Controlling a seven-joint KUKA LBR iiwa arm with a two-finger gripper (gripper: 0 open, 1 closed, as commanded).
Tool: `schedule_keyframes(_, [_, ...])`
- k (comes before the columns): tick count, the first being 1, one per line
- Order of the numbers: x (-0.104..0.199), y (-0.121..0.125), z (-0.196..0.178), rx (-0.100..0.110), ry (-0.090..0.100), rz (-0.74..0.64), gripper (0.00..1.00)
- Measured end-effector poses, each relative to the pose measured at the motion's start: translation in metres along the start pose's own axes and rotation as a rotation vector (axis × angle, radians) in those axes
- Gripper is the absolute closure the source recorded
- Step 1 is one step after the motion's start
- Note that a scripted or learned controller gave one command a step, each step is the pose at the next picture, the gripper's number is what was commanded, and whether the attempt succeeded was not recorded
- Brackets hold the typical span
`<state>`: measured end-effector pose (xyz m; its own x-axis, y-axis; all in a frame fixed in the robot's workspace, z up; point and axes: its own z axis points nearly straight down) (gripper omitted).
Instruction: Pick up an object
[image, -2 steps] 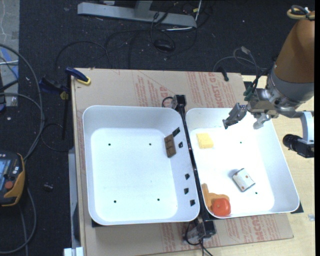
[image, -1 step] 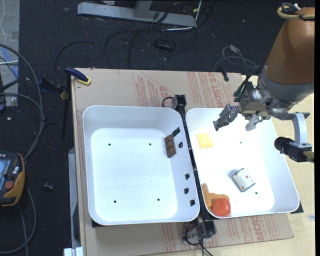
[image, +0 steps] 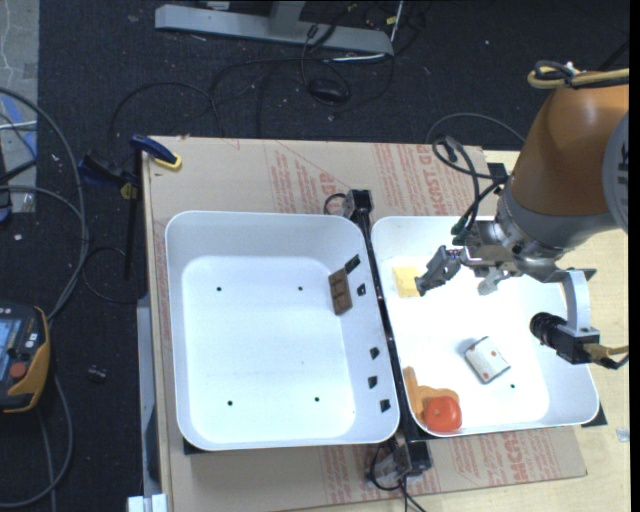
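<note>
A fixed camera looks down at a slant on a cardboard-topped surface (image: 300, 165) that carries two shallow white bins side by side. The left bin (image: 200, 330) holds a small brown block (image: 341, 292) leaning against its right wall, at about three o'clock from that bin's middle. The right bin (image: 560, 395) holds three loose things. A pale yellow block (image: 405, 281) lies at about ten o'clock from that bin's middle, close to the wall the bins share. A small grey and white object (image: 485, 359) lies near the middle, slightly toward five o'clock. An orange-red object (image: 439, 407), rounded with a thinner orange part touching it, sits at seven o'clock in the near corner.

The grey arm with its orange band (image: 575, 145) reaches in from three o'clock. Its hand (image: 432, 278) hangs over the right bin, its dark tip just beside the yellow block's right edge. Whether the hand is spread or pressed together cannot be told from this angle, and nothing is seen pinched in it.

The step in hand appears to be lining up on the yellow block, the nearest thing. To do it well, the hand probably needs to centre over the block rather than beside it, since an off-centre descent could push the block into the shared wall. That wall leaves little room on the nine o'clock side, so a grip across the block along the wall looks safer.
</note>
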<state>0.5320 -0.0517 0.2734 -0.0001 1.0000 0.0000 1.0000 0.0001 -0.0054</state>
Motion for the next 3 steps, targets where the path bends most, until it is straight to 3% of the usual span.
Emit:
schedule_keyframes(1, [-0.053,0.053,0.013,-0.004,-0.001,0.003,0.0])
schedule_keyframes(2, [-0.014,0.03,0.003,-0.006,0.001,-0.003,0.0])
schedule_keyframes(3, [-0.038,0.077,0.081,-0.005,0.0,0.0,0.0])
